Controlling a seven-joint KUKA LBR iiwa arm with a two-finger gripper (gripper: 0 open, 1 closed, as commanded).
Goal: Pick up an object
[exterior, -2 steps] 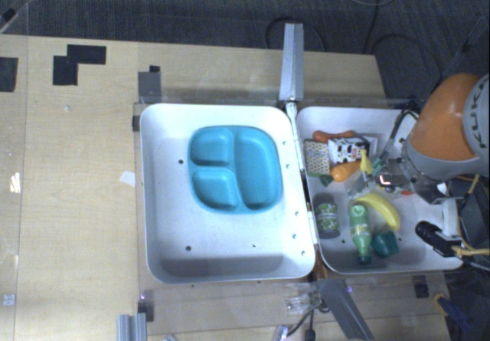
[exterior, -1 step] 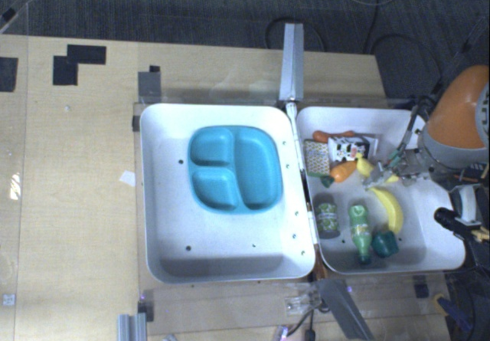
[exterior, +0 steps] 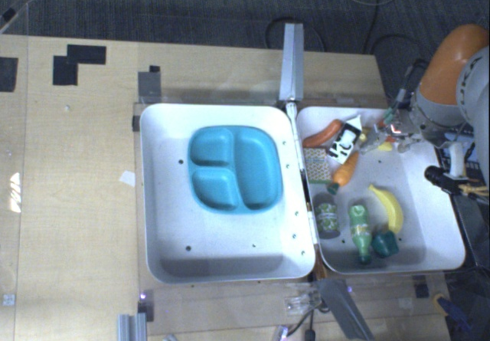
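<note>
Candidate objects crowded in right bin (exterior: 440, 255): banana (exterior: 389, 207) at centre, green bottle (exterior: 360, 232) and can (exterior: 327, 218) toward 7 o'clock, carrot (exterior: 346, 168) and sausage (exterior: 325, 134) toward 10 o'clock. End effector (exterior: 392, 131) at 12 o'clock rim, grip state impossible to judge. Likely failure: neighbours nudged or two items pinched, owing to tight packing. Left bin (exterior: 164, 255): blue divided tray (exterior: 233, 167) alone.

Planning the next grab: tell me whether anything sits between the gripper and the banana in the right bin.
Nothing visible blocks it. The gripper hangs over the right bin's upper edge; the banana lies below it across bare white floor. The carrot and the bottle lie to the banana's left, off that line.
</note>
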